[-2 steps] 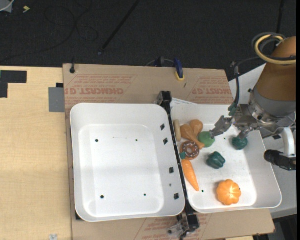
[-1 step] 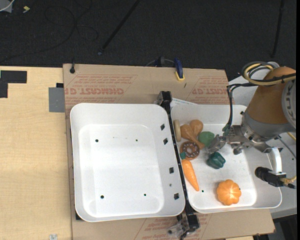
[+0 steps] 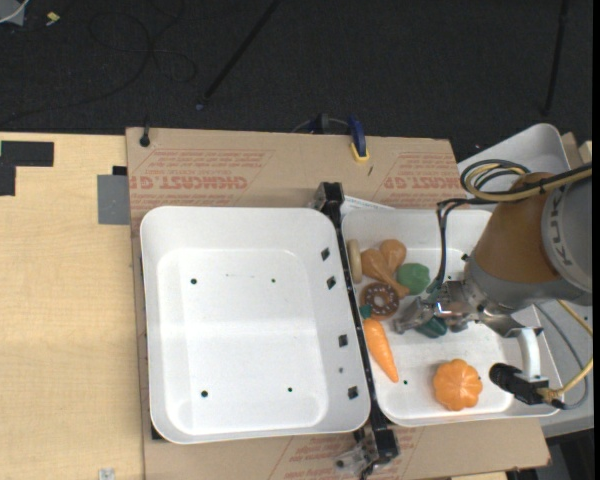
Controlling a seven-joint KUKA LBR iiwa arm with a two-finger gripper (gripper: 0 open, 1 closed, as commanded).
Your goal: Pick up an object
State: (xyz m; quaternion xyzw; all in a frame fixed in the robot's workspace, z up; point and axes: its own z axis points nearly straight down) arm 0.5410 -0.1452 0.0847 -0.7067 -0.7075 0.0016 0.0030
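Arm (image 3: 520,248) bent low over right bin (image 3: 480,408), hand (image 3: 420,315) beside donut (image 3: 380,298)

A single fixed camera is looking down at a slant on the worktop (image 3: 60,298) from well above. It is taking in both white bins (image 3: 170,268), with the arm (image 3: 525,248) entering from the right.

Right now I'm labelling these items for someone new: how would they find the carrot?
Look in the right-hand white bin, along its left wall beside the black divider. The carrot lies there, below the chocolate doughnut. It is the one long, tapered orange piece; the pumpkin is also orange, but round.
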